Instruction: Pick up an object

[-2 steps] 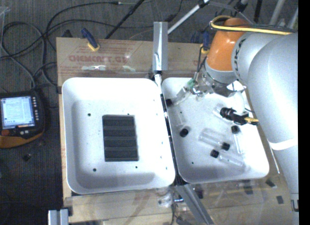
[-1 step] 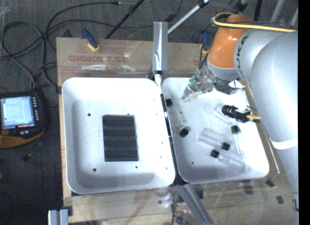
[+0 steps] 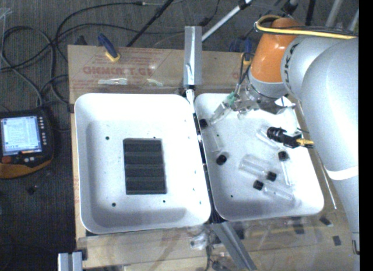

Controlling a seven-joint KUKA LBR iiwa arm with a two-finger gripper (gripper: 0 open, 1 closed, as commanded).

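**Jaws:** at the end of the arm [image 3: 326,89], low over the right bin [image 3: 315,203], toward the desk's far edge. Whether they are open, shut or holding anything cannot be told.

**Right bin:** clear vials [image 3: 274,190] with black caps lie loose toward the desk's near edge. A small black cap [image 3: 221,159] sits beside the shared wall.

**Left bin [image 3: 81,147]:** one black ribbed block [image 3: 144,166], flat at centre.

**Judgement:** the pieces lie apart, probably so that each can be taken singly. Pick not yet made.

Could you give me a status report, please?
Gripper at far side of right bin, hold unconfirmed. Clear capped tubes loose on its floor. Nothing in the way.
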